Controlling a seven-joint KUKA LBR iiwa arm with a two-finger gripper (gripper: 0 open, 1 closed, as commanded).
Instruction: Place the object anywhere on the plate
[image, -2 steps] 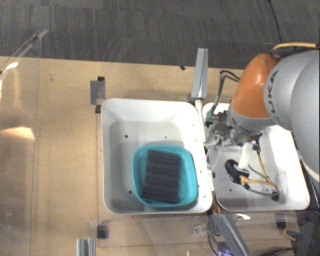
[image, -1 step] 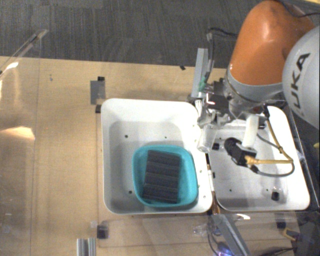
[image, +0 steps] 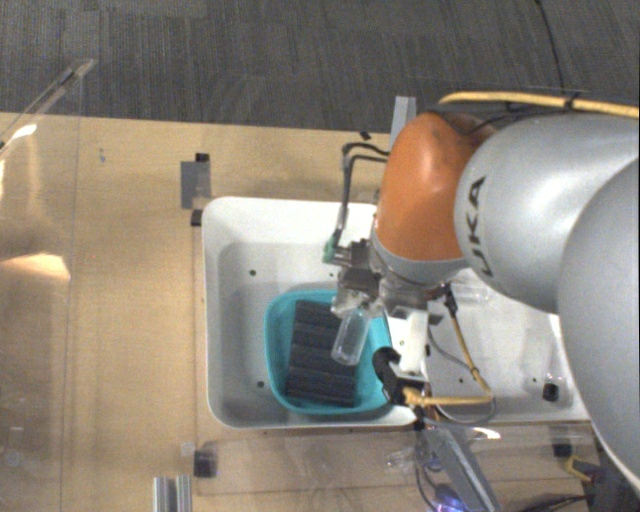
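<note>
A teal plate (image: 277, 345) lies in the left white bin (image: 230, 300), toward its front right. A dark grey ridged block (image: 315, 360) rests flat on the plate and covers much of its middle. My gripper (image: 352, 335) hangs over the plate's right side, just above the block's right edge. The big grey and orange wrist (image: 430, 210) hides the gripper's upper part and the plate's right rim.
The right bin (image: 520, 330) is mostly covered by the arm. Cables (image: 455, 395) loop below the wrist near the bins' front edge. Small grey brackets (image: 196, 180) stand on the wooden bench around the bins.
</note>
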